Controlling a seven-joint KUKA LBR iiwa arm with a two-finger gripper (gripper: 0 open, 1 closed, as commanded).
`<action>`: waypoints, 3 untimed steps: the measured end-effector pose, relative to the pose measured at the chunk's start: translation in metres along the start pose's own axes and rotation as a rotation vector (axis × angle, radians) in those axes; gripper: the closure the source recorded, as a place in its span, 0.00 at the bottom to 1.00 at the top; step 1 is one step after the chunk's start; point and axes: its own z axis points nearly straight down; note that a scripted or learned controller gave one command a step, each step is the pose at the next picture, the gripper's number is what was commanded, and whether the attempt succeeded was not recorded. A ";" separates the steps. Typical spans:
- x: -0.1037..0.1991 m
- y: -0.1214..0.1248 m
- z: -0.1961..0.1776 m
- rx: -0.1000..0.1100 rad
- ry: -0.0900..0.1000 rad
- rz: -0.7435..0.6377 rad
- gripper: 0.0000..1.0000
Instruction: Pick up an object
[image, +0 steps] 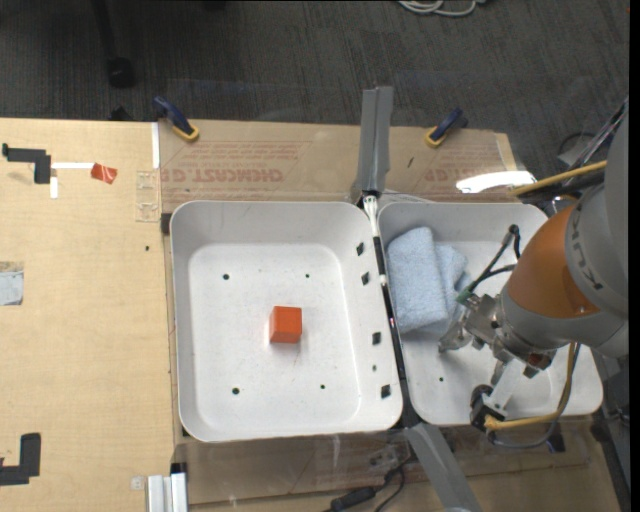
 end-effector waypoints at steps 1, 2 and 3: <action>0.000 0.000 0.000 0.000 -0.001 -0.062 0.00; -0.001 0.001 0.000 0.000 0.000 -0.011 0.00; -0.002 0.001 -0.008 0.003 -0.002 -0.010 1.00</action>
